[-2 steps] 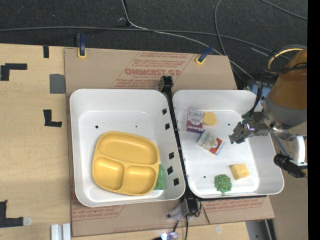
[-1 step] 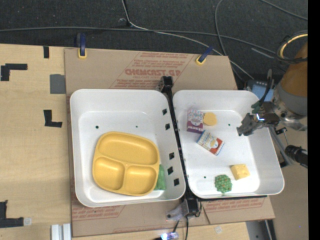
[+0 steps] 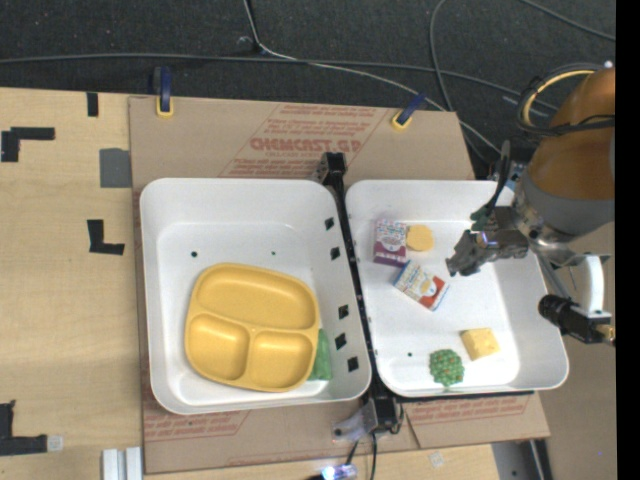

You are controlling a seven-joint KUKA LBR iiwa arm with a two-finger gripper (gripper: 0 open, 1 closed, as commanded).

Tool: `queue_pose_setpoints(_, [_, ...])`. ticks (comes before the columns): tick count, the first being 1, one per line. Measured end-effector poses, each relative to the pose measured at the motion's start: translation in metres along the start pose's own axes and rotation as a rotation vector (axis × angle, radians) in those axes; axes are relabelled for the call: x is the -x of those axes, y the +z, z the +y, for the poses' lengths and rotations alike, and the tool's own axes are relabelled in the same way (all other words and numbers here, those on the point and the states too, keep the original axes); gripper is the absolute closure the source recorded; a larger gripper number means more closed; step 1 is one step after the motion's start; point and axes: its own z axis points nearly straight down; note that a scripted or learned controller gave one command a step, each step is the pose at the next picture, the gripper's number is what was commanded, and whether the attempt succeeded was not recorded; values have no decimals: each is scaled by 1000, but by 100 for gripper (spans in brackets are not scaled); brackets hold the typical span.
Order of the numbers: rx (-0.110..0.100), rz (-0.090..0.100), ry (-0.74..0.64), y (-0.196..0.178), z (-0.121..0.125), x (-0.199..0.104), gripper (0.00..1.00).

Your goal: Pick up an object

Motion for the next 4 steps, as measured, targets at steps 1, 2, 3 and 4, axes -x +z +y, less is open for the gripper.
queue_pose_setpoints(1, [0,2,-3,-6,-4,-54,100])
queue_pose_setpoints(2, [0,2,-4,-6,-1,-112,100])
queue_pose_setpoints(3, [-3,1,-3,13,-2,-166,100])
queue_pose_setpoints(4, [-3,0,-3,27,-13,-219,100])
